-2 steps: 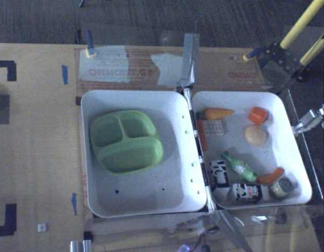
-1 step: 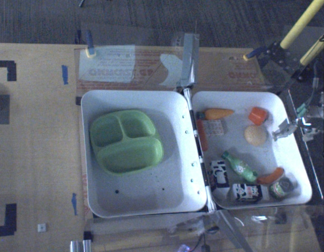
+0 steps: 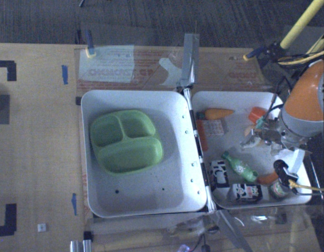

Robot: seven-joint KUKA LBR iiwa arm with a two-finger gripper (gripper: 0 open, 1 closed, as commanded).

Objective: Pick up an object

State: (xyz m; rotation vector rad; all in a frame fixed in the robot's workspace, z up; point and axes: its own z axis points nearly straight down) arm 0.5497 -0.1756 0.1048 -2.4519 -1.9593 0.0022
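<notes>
Nearest the camera, at the bottom of the view, the front rim of the left bin (image 3: 146,212) runs along the tabletop (image 3: 36,156). That bin holds one item, a green divided plate (image 3: 126,139), lying flat toward its upper left, apart from every wall. Right of the shared divider, the right bin (image 3: 233,100) carries the candidate objects: an orange carrot-shaped item (image 3: 218,113) at the top, a patterned card or packet (image 3: 214,127) just below it, a black-and-white carton (image 3: 219,173) against the divider, a green bottle (image 3: 239,166) lying tilted near the middle, a second black-and-white carton (image 3: 246,192) at the front wall, and a small dark round item (image 3: 280,189) in the front right corner. The tool (image 3: 267,135) sits over the right half of this bin, beside a red-orange piece (image 3: 257,114); its opening cannot be told from this view, and nothing is visibly held. Judgement: no pick is yet secured. Risks from here: the objects lie close together, so a descent could strike two at once or push one aside; the bottle, being round and tilted, may roll out of a closing grip; items against the walls leave little room for a finger on that side.
</notes>
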